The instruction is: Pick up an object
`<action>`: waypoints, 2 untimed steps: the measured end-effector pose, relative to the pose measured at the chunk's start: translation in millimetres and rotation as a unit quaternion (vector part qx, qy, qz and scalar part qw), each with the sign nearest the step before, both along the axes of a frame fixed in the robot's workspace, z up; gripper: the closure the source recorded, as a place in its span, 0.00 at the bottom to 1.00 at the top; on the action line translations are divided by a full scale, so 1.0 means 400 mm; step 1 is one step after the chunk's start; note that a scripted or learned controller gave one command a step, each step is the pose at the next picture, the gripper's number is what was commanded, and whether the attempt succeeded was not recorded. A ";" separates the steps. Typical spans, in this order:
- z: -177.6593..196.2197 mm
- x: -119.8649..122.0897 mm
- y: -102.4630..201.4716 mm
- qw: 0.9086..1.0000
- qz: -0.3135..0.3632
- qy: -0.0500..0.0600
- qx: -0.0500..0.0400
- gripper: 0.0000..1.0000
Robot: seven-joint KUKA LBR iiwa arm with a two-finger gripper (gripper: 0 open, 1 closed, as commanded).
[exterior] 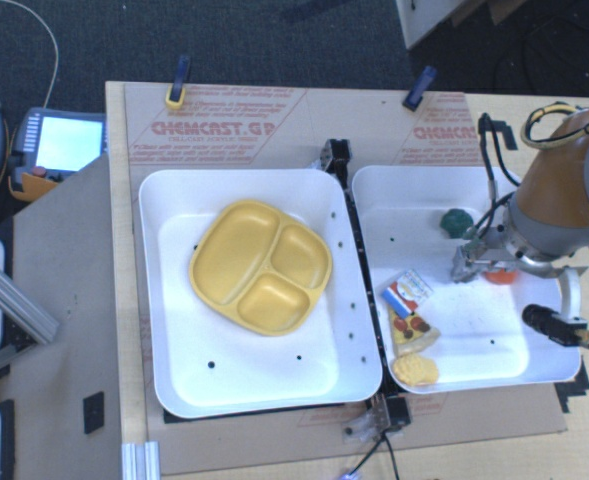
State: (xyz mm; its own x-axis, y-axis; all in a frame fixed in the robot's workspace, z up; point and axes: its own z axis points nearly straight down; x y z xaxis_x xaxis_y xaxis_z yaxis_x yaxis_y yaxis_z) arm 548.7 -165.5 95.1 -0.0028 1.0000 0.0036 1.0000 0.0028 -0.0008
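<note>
End effector (471, 264) low in right bin (494, 363).

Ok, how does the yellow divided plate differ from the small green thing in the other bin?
The yellow plate is far larger than the green object. The plate lies in the left bin, the green object in the right bin, close to the claw. The plate has three compartments; the green object is a small rounded lump. Both rest untouched.

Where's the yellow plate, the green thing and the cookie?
Yellow plate (261, 266): camera view, centre where its dividers meet.
Green thing (457, 221): camera view, its top.
Cookie (415, 370): camera view, its middle.
</note>
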 end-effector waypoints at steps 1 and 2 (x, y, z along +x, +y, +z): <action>0.156 0.013 -0.008 1.000 -0.001 -0.003 -0.003 1.00; 0.264 0.018 -0.016 1.000 -0.001 -0.003 -0.003 1.00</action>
State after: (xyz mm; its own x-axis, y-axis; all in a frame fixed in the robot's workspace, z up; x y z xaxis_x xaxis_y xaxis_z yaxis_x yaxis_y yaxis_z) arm 556.1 -172.0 200.6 -0.0009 1.0000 -0.0025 1.0000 0.0010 0.0052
